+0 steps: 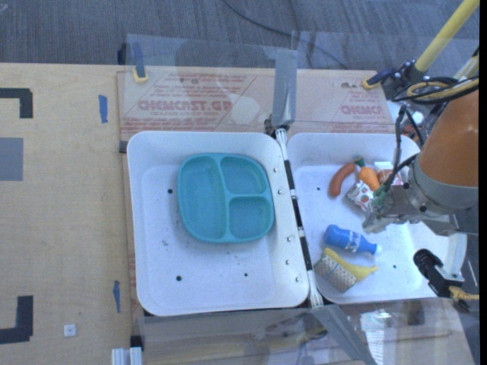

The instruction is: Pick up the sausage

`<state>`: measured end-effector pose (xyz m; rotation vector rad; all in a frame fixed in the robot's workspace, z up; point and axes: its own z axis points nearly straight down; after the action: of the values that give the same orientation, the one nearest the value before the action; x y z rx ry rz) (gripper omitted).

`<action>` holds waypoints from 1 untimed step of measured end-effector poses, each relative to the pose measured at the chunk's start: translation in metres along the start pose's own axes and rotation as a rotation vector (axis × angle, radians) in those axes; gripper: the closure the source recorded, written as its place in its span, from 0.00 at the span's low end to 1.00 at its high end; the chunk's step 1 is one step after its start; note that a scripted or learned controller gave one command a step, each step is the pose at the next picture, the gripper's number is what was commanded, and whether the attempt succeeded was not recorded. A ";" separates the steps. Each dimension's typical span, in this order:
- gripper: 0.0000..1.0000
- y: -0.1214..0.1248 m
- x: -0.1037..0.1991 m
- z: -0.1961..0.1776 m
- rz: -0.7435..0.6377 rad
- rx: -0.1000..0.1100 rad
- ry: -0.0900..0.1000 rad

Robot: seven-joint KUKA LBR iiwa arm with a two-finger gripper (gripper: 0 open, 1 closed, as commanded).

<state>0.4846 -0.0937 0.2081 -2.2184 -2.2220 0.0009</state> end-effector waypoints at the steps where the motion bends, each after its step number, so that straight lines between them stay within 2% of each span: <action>1: 0.00 0.035 -0.071 -0.026 -0.107 -0.005 -0.002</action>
<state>0.5194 -0.1645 0.2337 -2.1000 -2.3405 -0.0025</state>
